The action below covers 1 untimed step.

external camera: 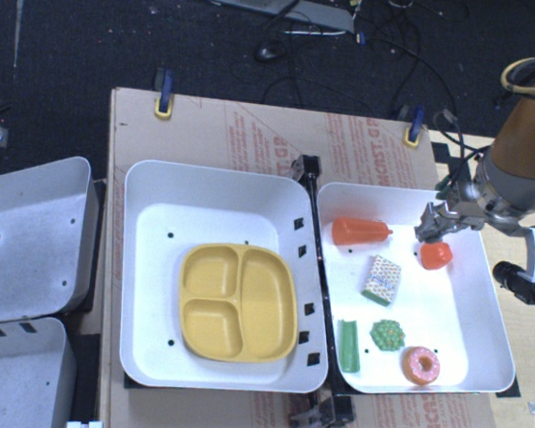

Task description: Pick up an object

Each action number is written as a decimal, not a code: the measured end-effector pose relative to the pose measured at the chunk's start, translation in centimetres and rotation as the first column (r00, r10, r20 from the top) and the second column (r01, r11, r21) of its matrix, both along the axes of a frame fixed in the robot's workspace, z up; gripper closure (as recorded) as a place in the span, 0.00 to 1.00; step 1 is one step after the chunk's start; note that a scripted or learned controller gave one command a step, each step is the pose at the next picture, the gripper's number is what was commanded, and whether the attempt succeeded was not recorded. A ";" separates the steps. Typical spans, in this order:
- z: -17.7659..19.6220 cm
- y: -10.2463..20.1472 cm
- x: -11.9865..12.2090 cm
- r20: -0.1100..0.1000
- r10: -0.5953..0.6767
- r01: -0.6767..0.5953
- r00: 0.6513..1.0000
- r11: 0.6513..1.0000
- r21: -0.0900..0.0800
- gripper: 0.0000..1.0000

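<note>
the table (209,132) carries two white bins side by side. the left bin (152,244) holds a yellow divided plate (238,302) near its middle. the right bin (484,314) holds an orange carrot-shaped toy (360,231) toward its far edge, a small red piece (436,256) beside the far right corner, a patterned block (383,279) near the middle, a green stick (348,345) along the left wall, a green bumpy piece (388,335) just beside it, and a pink doughnut (420,364) at the near edge. the end effector (433,227) hangs over the far right part of that bin, just above the red piece.
</note>
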<state>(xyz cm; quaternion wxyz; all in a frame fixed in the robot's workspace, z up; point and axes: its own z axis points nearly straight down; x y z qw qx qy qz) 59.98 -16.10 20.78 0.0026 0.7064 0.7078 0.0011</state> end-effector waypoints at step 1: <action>4.4 -0.3 0.6 0.000 0.001 -0.001 1.000 1.000 0.000 1.00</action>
